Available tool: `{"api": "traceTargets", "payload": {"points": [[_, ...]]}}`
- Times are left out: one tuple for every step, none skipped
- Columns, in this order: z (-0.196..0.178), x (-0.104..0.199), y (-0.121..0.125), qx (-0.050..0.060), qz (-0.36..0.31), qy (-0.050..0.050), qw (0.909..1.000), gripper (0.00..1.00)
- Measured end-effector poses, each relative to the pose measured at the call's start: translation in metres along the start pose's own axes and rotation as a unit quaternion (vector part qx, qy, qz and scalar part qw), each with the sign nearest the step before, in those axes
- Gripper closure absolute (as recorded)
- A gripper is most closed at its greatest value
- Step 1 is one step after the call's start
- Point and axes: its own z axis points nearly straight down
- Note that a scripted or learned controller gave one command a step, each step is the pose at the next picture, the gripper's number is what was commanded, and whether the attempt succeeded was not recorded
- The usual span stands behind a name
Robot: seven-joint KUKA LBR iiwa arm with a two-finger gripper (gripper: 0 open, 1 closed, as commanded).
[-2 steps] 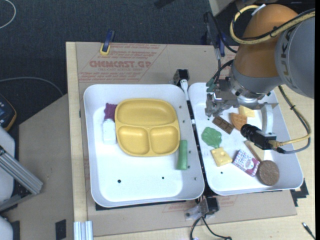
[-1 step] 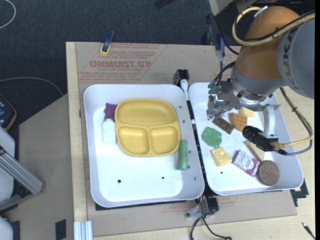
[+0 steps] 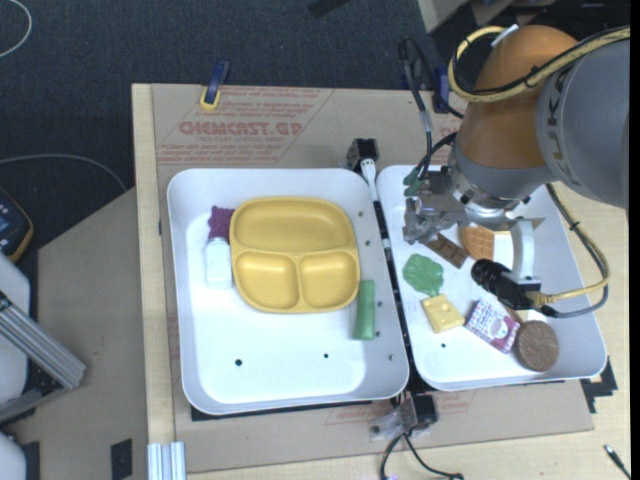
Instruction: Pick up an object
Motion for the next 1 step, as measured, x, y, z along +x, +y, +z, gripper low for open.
{"api": "traceTargets", "payload": {"points": [[-0.0062, 0.0043, -0.0020, -0.002, 0.000, 0.000, 1.0000, 1.00]]}}
